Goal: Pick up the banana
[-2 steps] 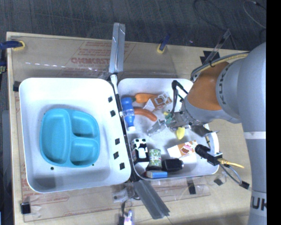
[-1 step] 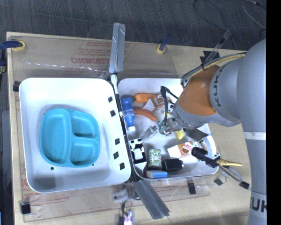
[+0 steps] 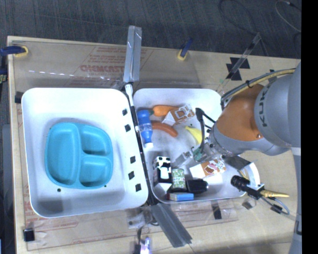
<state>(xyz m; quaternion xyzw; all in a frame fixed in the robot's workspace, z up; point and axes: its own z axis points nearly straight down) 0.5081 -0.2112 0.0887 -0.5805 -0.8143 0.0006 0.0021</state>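
Hovering tool [image 3: 205, 151] beside banana [image 3: 195, 135] in right bin [image 3: 164, 97], finger state unclear

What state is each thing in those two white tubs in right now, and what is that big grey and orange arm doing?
Banana: lying in the right bin, partly hidden by the arm, not lifted.
Blue tray: flat in the left bin, compartments facing up.
Blue-capped bottle: lying on its side by the divider.
Orange carrot: lying flat near the far wall.
End effector: low over the right bin, beside the banana.
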